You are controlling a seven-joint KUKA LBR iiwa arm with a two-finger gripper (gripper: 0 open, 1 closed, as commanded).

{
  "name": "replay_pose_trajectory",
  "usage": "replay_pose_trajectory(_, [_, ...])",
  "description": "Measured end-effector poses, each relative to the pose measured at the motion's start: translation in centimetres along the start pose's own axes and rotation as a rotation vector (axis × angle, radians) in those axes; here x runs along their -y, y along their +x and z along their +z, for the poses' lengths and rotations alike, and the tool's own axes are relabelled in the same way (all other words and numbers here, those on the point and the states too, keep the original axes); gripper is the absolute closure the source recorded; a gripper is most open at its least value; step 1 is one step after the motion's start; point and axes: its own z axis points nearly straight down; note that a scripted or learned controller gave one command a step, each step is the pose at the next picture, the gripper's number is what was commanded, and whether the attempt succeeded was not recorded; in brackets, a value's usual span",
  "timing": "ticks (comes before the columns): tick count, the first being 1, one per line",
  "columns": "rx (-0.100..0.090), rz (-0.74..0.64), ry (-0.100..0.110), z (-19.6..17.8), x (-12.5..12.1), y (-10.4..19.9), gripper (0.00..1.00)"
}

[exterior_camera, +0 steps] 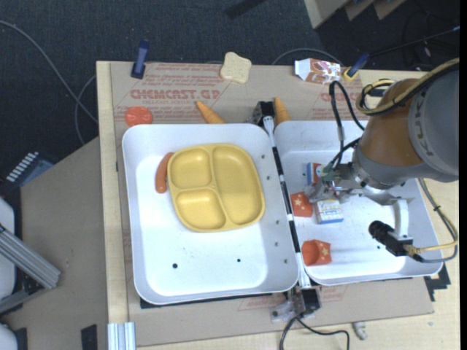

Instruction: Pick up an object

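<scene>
Camera view: two white bins [146, 217] on cardboard-topped bench [175, 86], dark carpet [73, 20] beyond.

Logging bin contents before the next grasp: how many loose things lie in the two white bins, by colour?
Yellow: 1, the sectioned plastic plate, left bin.
Orange-red: 3, a sausage-shaped piece beside the plate, plus a small block and a chunk, right bin.
Blue-and-white: 1, a small box, right bin.
Total: 5.

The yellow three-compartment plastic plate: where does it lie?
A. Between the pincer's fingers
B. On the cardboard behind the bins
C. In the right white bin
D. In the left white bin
D: the yellow three-compartment plastic plate rests on the floor of the left white bin, beside a red sausage.
</scene>
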Motion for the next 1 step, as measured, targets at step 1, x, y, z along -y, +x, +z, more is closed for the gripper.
replay_pose_trajectory(1, [-0.004,-0.003,0.007,-8.87,-1.22,5.64,1.00])
